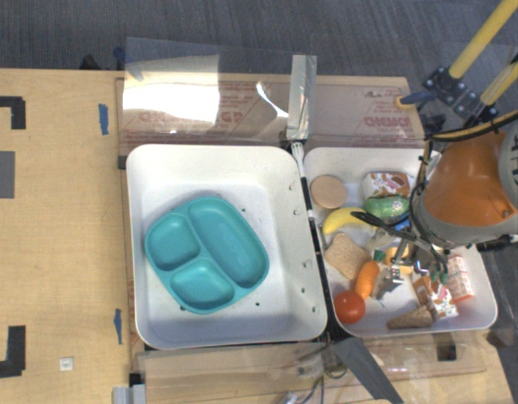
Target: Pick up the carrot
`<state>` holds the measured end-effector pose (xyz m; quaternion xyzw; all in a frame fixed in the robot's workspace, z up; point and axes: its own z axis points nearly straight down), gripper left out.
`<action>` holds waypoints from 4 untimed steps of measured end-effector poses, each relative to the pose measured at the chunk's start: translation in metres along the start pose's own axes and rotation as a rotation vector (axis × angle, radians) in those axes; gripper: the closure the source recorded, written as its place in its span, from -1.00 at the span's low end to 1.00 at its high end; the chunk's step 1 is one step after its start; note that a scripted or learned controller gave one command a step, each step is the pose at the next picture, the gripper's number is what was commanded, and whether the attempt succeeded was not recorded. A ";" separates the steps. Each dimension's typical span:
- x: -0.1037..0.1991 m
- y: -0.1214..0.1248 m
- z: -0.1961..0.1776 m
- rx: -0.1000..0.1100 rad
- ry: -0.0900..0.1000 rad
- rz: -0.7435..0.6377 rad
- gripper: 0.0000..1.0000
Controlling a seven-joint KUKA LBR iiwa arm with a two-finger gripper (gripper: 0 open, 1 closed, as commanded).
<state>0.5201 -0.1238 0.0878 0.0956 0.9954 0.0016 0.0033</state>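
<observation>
The carrot point(367, 279), a short orange piece, lies in the right bin point(482, 308) near its front left, between a slice of bread point(343, 255) and a red tomato point(350, 307). My gripper point(392, 269) hangs low over the bin's middle, just right of the carrot and close against it. I see nothing lifted off the bin floor. The arm's orange band point(467, 194) covers the bin's right side.
The right bin also holds a banana point(346, 219), a tan round disc point(329, 191), a green item point(387, 207), packaged food point(454, 283) and a brown wedge point(410, 317), all crowded together. A teal divided plate point(207, 252) lies in the left bin point(150, 171).
</observation>
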 end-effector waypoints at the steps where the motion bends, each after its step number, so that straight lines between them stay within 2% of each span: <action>1: 0.038 0.025 -0.001 0.004 -0.005 -0.128 -1.00; 2: 0.035 0.026 -0.013 0.004 -0.016 -0.130 1.00; 3: 0.046 0.047 -0.124 0.002 -0.005 -0.030 1.00; 4: 0.049 0.102 -0.155 0.001 -0.003 0.083 1.00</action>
